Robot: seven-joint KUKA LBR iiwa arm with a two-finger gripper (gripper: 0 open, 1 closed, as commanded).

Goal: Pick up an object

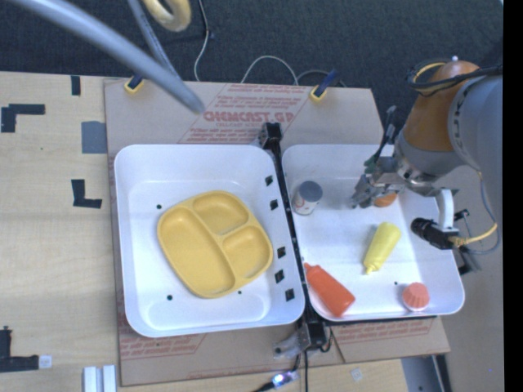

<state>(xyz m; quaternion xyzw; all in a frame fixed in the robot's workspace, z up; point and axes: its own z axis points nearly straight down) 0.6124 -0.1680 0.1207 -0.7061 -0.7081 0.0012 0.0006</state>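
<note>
My gripper [369, 191] is low over the back of the right bin [347, 227], reaching in from the right. A small orange object [386, 195] peeks out right under it, mostly hidden by the gripper. A yellow bottle [381, 247] lies tilted in the bin's middle, a short way in front of the gripper. To the gripper's left, a small grey-topped can [307, 196] stands by the divider. An orange-red bottle [329, 291] lies at the front left corner, and a pink round piece [415, 296] sits at the front right.
The left bin [139, 186] holds a yellow divided plate [215, 242]. A black divider [282, 219] runs between the bins. The arm's orange band [433, 113] and a cable [466, 239] hang over the right bin's right rim.
</note>
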